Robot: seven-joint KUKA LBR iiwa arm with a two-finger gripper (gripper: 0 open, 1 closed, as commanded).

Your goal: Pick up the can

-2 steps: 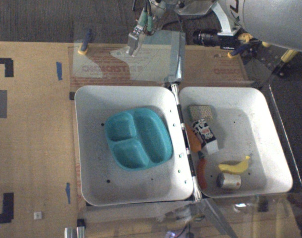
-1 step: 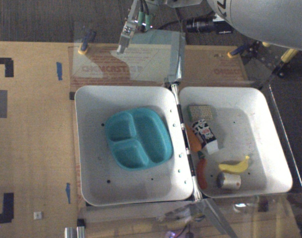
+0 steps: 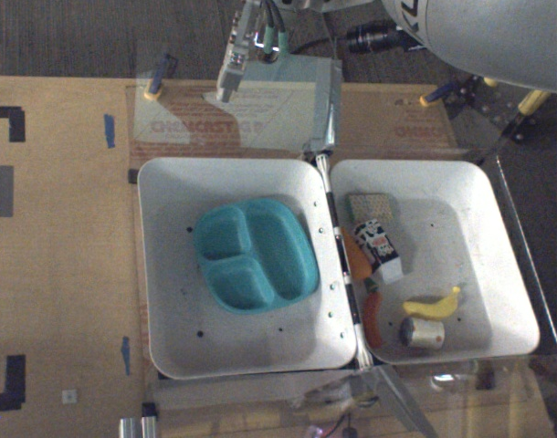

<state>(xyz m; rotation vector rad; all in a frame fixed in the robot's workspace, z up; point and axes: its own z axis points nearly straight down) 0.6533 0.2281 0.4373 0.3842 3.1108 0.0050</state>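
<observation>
While the big grey arm (image 3: pixel 498 16) leans in from the upper right, its tool (image 3: pixel 231 85) hangs well above the far edge of the counter (image 3: pixel 59 245), over a clear plastic sheet (image 3: pixel 251 108) taped onto cardboard behind the bins. I can see the slim fingers pointing down toward that sheet, but from here I cannot tell whether they are apart or together; nothing sits between them.

The can (image 3: pixel 423 333) lies on its side in the right bin (image 3: pixel 507 245), near the bin's front edge, its silvery wall and darker end showing. Just behind it, touching or nearly so, rests a yellow banana (image 3: pixel 434 306), curved with one tip raised toward the right. To the can's left, along the wall that divides the two bins, lies a reddish sausage-shaped thing (image 3: pixel 373 318), and beyond that an orange carrot-like piece (image 3: pixel 356 255). A small carton with a black and white cow pattern (image 3: pixel 379 245) lies tilted beside the orange piece, and a tan, speckled sponge-like block (image 3: pixel 370 206) sits at the carton's far end.

The left bin (image 3: pixel 169 318) holds a teal divided plate (image 3: pixel 256 254) with three compartments, lying flat near the middle and turned at a slant.

The tool is well apart from the can, over the opposite corner of the scene. Blue tape marks (image 3: pixel 109 130) and black corner marks (image 3: pixel 9 121) dot the counter at left.
</observation>
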